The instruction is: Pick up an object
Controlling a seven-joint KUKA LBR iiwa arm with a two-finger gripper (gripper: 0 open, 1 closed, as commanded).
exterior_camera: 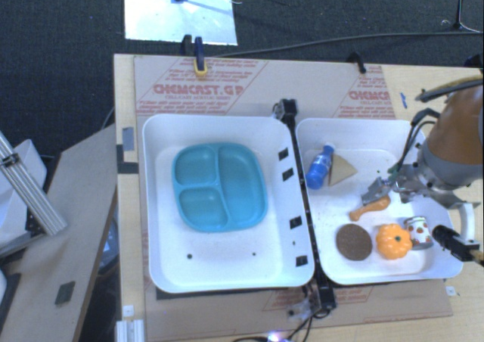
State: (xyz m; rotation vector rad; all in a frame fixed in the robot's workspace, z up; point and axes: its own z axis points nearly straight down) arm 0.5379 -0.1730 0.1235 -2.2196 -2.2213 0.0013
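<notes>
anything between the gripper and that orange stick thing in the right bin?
Nothing visible. The gripper sits at the upper end of the orange stick-shaped item in the right bin. The brown disc and small pumpkin lie below, clear of it.

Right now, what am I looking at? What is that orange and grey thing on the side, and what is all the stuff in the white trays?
You are looking down from a camera fixed above a bench. The grey and orange thing coming in from the right of the picture is a robot arm. At its end is a gripper, a small claw with two fingers for picking things up. A computer program moves it.

On the bench are two shallow white bins. The left bin holds a blue plate with three sections. The right bin holds small toys: a blue bottle, a tan wedge, an orange stick-shaped piece, a brown disc, a little orange pumpkin and a small white and red piece.

The gripper sits just above the stick-shaped piece. I cannot tell if it holds anything.
</notes>
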